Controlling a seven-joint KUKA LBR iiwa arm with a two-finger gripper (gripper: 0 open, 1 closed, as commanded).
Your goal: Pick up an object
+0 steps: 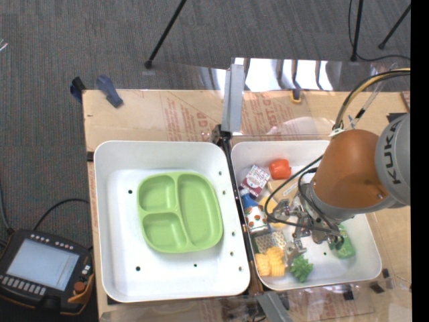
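The right bin (373, 257) holds several small toy food items: an orange-red piece (280, 168), a red and white packet (255, 176), a small can (255, 217), a yellow corn cob (270, 261) and green broccoli (300, 268). Another green piece (344, 246) lies at the right. The arm's orange band (348, 172) hangs over the bin's middle. Below it my gripper (295, 243) reaches down among the items, just above the corn and the broccoli. The wrist and its cables hide much of the gripper.
The left bin (107, 180) holds a green divided plate (179, 210) near its middle. A metal post (232, 99) stands behind the gap between the bins. A teach pendant (43, 267) lies on the floor at the lower left.
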